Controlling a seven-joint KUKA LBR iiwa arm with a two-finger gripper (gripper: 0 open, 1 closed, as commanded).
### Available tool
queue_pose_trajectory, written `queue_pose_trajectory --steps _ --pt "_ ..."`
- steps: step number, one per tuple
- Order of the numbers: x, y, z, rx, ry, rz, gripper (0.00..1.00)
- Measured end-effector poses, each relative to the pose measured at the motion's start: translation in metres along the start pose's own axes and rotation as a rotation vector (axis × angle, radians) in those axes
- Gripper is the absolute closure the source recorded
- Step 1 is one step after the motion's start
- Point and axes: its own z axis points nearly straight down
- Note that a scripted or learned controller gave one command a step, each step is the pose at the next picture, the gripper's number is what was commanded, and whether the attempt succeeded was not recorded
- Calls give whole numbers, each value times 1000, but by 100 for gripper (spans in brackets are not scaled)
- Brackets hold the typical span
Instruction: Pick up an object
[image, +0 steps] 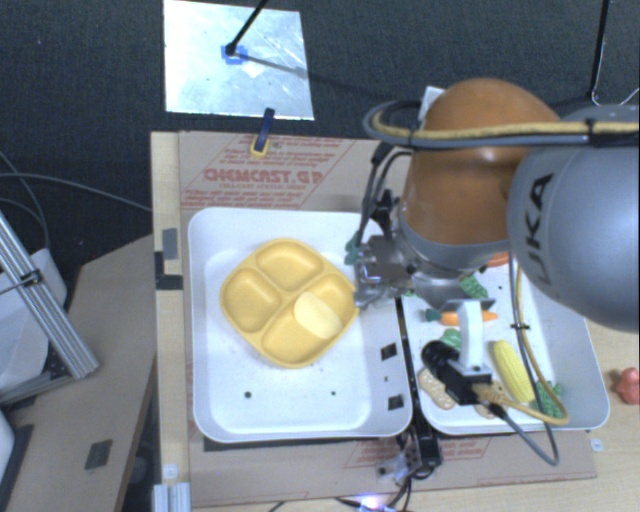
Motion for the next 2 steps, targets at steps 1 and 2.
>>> queue_pose_trajectory --steps 1,2 --pt "-39 38 52 11 -8 18 100" --pt "36 -3 78 14 -3 4 100"
